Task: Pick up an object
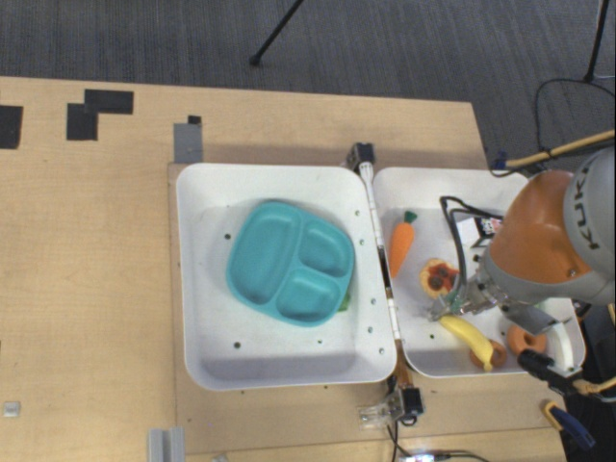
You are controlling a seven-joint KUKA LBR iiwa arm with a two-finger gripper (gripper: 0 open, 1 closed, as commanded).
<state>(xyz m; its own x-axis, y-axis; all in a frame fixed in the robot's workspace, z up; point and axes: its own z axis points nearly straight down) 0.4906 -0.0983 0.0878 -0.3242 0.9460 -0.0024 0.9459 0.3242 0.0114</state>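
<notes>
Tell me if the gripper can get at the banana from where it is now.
Probably yes: the gripper hangs just above the banana in the right bin, with nothing lying over the banana.

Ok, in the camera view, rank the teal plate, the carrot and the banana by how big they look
1. Teal divided plastic plate, by far the largest.
2 and 3. Orange toy carrot and yellow toy banana look about alike; too close to rank.

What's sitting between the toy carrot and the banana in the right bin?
In the camera view, a small round orange-and-red toy lies on the bin floor between the carrot and the banana, apart from the carrot.
</notes>
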